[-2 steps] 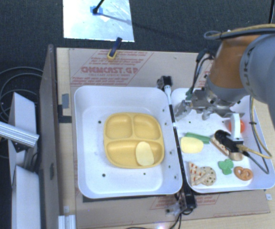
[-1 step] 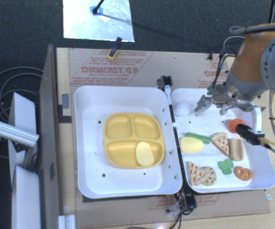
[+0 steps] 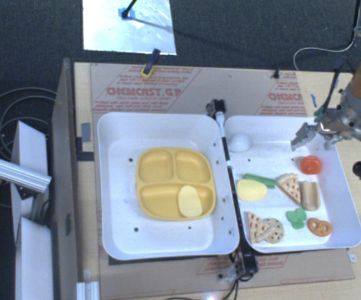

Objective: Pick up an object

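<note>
Hovering the hand [image 3: 316, 135], spread and gripping nothing, above the right bin's [image 3: 349, 195] far side, approaching the tomato [image 3: 311, 164] lying just below, apparently needing next a descent and a closing around it.

Two bins [image 3: 161, 127], one tray [image 3: 175, 183], nine toy foods [image 3: 311, 164].

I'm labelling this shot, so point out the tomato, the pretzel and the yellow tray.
tomato [image 3: 311, 164], camera view, middle of its red top.
pretzel [image 3: 320, 227], camera view, its centre.
yellow tray [image 3: 157, 166], camera view, upper left compartment.
</note>
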{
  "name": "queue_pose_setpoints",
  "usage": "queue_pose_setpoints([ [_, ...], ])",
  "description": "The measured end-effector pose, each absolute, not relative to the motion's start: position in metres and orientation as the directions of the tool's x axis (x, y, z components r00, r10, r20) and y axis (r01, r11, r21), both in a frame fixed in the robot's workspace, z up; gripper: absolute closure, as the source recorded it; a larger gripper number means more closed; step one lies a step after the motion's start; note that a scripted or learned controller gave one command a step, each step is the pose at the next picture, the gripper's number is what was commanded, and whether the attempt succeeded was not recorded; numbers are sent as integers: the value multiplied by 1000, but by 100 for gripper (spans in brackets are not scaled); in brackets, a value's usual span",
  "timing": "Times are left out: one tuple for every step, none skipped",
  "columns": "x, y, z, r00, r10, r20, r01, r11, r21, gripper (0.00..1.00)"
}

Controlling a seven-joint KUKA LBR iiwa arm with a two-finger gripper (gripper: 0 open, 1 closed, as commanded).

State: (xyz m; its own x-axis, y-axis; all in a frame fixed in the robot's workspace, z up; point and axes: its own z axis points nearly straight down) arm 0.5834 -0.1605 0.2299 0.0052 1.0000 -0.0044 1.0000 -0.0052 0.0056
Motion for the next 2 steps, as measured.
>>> queue_pose_setpoints([
  [604, -202, 197, 2, 1000, -3, 1000, -2, 3, 0],
  [590, -204, 158, 0, 1000, 0, 1000, 0, -1, 0],
])
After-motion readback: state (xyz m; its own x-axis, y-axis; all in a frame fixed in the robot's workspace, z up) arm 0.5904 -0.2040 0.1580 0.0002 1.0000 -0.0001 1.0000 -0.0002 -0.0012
